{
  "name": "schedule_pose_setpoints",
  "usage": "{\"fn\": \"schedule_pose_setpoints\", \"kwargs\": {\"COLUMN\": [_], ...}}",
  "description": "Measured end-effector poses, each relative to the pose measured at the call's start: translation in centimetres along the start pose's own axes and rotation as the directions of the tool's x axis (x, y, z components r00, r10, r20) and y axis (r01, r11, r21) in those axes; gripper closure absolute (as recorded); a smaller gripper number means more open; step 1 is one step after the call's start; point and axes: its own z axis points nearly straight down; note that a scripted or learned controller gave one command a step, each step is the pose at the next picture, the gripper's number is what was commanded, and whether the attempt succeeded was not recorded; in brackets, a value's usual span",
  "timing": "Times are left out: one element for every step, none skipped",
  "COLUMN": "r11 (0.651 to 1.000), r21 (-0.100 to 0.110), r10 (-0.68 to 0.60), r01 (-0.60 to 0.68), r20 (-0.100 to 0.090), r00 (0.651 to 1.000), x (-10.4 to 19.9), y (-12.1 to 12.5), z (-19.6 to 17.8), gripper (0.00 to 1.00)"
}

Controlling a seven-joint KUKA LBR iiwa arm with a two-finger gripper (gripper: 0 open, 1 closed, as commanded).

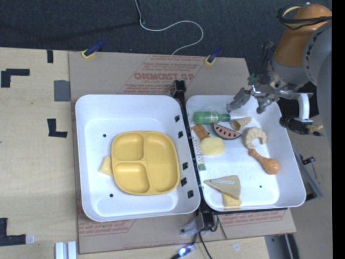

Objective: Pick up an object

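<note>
Above right bin (291, 190) far rim, jaws (249, 102) spread, nothing between

Yellow divided plate (145, 162), green bottle (211, 117), white bins (86, 144).

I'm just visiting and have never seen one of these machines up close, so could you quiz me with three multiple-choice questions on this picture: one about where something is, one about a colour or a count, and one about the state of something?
1. Where does the yellow divided plate lie?
A. In the left bin
B. In the right bin
C. On the cardboard beside the bins

2. What colour is the bottle?
A. Red
B. Green
C. Blue

3. What is the gripper doing?
A. Lifting the drumstick
B. Gripping the plate
C. Hovering with nothing between its fingers

Answers:
1. A, the plate sits in the left bin.
2. B, its body is green and it lies at the upper left of the right bin.
3. C, the spread fingers hang over that bin's upper edge, and the drumstick lies on the bin floor.
</note>
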Motion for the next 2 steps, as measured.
{"fn": "schedule_pose_setpoints", "kwargs": {"r11": [1.000,1.000], "r21": [-0.015,-0.010], "r10": [-0.003,-0.003], "r01": [0.003,0.003], "r20": [0.002,0.003], "r00": [1.000,1.000], "x": [0.0,-0.4], "y": [0.3,0.0], "z": [-1.0,3.6], "gripper": [0.00,0.00]}}
